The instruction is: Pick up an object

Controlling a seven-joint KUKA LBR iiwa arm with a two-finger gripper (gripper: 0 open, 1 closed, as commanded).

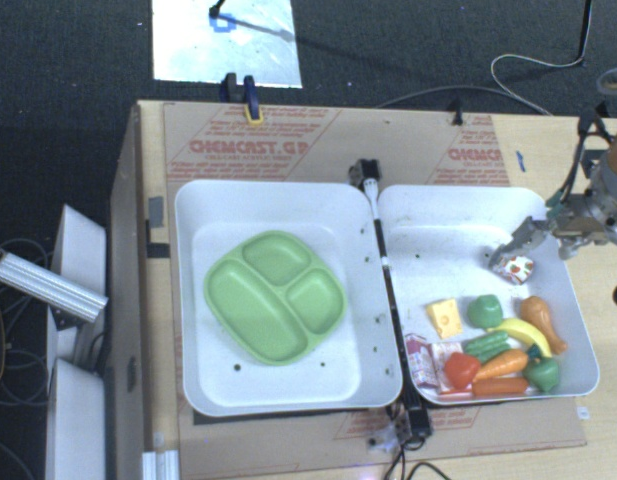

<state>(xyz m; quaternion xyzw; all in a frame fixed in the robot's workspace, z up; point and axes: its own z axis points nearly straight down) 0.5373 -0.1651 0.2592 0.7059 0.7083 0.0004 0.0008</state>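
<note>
Since poised right at the small white-and-red toy (515, 266): risky grab.
Gripper (526, 236) near right bin (458, 213) far-right edge, jaw width impossible to tell; could easily nudge toy away.

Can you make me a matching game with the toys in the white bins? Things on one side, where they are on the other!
Things:
1. green plate
2. cheese wedge
3. banana
4. hand

Places:
A. above the small red-and-white toy, in the right bin
B. alone in the left bin
C. left of the round green toy
D. in the food pile, beside the drumstick

Pairs: 1-B, 2-C, 3-D, 4-A
</note>
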